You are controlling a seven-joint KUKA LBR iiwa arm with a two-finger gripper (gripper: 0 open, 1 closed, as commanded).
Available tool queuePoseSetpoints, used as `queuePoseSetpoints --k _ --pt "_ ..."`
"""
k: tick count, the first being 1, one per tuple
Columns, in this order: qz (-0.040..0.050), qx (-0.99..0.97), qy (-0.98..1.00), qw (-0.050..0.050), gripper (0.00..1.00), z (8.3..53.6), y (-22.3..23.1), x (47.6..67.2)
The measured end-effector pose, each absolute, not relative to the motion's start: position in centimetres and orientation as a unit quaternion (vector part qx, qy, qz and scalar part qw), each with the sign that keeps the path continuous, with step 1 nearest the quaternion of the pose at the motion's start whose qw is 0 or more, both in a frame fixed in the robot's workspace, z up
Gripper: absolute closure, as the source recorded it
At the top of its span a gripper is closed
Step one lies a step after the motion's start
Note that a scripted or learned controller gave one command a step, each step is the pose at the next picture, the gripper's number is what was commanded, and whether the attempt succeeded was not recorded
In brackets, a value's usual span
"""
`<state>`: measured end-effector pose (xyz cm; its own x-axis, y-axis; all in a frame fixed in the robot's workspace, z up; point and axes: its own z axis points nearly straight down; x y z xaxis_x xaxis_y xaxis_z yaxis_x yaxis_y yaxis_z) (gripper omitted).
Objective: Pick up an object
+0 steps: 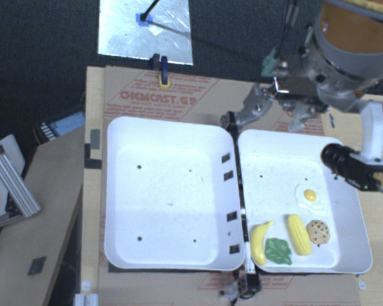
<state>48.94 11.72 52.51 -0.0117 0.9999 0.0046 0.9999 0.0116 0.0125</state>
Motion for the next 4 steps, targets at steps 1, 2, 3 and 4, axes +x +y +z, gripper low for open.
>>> queuePoseSetpoints --k 1,2,3,4 --pt "-0.0022 0.708 0.706 -0.001 0.00 44.8 8.0 48.6" --pt "-0.0055 0.707 0.707 -0.004 0.00 26.2 7.4 48.5" --pt "0.0058 0.704 0.710 0.003 0.00 37.3 11.8 48.8" --pt "-0.0053 0.707 0.707 -0.003 0.00 22.1 11.9 55.9"
